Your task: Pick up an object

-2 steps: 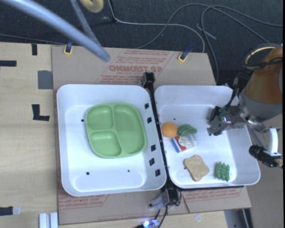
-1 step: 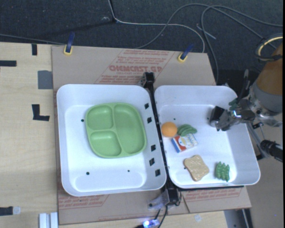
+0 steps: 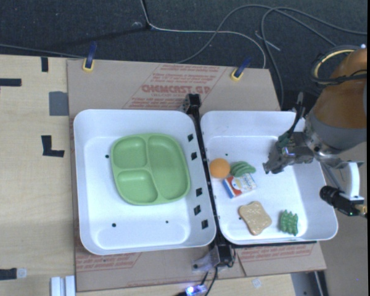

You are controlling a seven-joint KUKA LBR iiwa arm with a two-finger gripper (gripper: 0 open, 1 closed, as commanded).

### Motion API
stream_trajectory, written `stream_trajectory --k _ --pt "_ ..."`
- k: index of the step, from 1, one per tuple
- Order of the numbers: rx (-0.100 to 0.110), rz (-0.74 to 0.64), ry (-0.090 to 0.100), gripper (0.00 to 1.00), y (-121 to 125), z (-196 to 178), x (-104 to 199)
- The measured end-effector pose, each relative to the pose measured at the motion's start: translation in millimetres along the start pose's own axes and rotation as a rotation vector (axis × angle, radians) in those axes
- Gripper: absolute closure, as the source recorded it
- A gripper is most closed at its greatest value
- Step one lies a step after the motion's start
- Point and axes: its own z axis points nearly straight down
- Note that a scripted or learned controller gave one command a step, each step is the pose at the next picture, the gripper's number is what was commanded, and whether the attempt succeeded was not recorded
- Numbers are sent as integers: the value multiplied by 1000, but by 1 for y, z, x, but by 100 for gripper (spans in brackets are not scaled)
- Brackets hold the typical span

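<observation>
gripper (image 3: 277,161) over the right bin (image 3: 308,230) — orange ball (image 3: 219,168), toast (image 3: 254,217) below.

The 2 white bins (image 3: 89,165) look like smooth, faintly glossy plastic. The green divided plate (image 3: 150,168) is matt plastic. Left of the jaws, the orange ball (image 3: 219,168) has a smooth matt skin. Below them the slice of toast (image 3: 254,217) looks rough and grainy. The board (image 3: 172,85) under the bins is matt brown cardboard, and the bench (image 3: 24,184) is pale wood.
</observation>
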Motion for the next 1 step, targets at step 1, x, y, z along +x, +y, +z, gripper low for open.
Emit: stream_trajectory --k 1 --pt "1 -3 1 100 -1 1 64"
